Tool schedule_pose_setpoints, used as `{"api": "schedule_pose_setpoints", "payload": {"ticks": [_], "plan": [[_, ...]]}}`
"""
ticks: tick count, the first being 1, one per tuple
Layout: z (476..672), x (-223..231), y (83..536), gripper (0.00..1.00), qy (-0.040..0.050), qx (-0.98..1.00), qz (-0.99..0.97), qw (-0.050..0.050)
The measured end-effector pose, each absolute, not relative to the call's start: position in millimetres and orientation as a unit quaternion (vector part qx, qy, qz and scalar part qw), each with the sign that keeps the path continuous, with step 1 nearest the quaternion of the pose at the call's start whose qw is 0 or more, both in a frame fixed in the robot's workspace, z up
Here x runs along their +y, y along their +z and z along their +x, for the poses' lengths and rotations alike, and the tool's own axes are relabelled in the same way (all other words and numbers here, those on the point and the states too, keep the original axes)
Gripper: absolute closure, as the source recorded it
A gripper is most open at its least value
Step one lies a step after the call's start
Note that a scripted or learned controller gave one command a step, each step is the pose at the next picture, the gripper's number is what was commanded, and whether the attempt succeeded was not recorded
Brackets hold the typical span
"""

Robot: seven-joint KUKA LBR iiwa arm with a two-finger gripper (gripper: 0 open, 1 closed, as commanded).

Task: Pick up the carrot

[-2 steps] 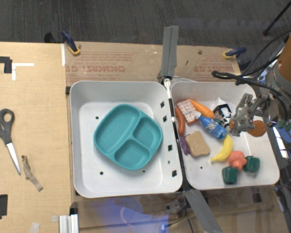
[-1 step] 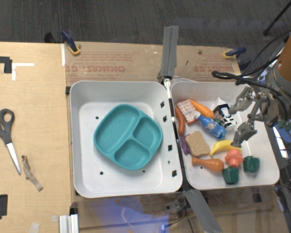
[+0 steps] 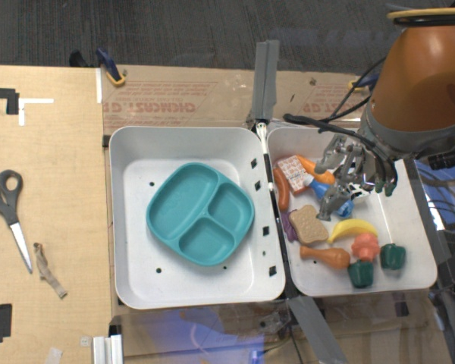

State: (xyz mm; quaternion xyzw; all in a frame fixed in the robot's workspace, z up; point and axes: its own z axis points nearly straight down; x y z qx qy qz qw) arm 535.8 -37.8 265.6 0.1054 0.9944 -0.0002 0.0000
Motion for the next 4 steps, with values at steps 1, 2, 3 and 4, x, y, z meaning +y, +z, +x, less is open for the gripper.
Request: {"api": "schedule_pose_setpoints", "payload": {"ticks": [1,2,3,4], "plan": [[581.8,-83,217,0.00,-0.0002,0.996,0.092,0.001],[600.4,-96,104,0.00,-0.0003,0.996,0.088,0.004],[602.9,-96,116,1.00,-0.0011,0.996,0.087,0.008],[597.0,35,192,1.00,0.0003,0.980,0.201,0.002]]}}
